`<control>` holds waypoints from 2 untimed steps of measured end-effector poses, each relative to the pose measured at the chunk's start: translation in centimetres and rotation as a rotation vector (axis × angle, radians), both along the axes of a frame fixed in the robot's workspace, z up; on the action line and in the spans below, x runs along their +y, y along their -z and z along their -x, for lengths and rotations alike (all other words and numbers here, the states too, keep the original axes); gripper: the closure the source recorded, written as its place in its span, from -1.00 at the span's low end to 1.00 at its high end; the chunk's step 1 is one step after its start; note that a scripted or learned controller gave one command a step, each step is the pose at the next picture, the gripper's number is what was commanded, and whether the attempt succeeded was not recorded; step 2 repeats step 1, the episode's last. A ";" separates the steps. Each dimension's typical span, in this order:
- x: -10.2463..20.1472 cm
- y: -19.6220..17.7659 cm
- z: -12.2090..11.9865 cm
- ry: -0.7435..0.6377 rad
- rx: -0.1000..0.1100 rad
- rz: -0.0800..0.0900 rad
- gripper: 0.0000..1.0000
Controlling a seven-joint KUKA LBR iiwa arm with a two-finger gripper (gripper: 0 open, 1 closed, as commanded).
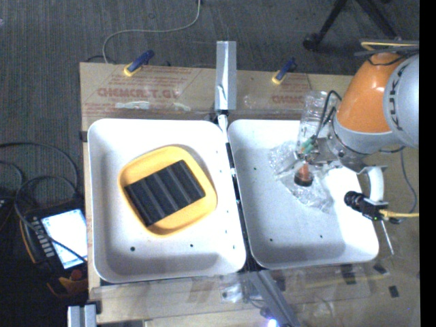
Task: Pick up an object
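Arm (381, 104) reaches in from the right, over the right bin (272, 230). Gripper (304, 170) is down in the upper middle of that bin, right on a crumpled clear plastic wrap (310, 193) with a small reddish-brown object (303, 176) at its tip. Can't tell whether it's open, closed, or gripping anything — the wrist and plastic hide that. A clear plastic bottle (315, 111) lies near the bin's top edge, just beside the wrist. Left bin (109, 251) holds a yellow tray with a black ribbed insert (167, 191), roughly centred, slightly rotated — well apart from the gripper
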State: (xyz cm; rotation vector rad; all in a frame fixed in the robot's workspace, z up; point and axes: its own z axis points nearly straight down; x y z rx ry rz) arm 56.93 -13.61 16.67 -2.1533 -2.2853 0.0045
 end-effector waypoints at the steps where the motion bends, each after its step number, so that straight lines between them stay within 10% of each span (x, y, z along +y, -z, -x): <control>1: -2.7 6.8 -2.7 -0.110 -0.009 0.002 -1.00; 2: -2.7 6.8 -2.7 -0.110 -0.009 0.002 -1.00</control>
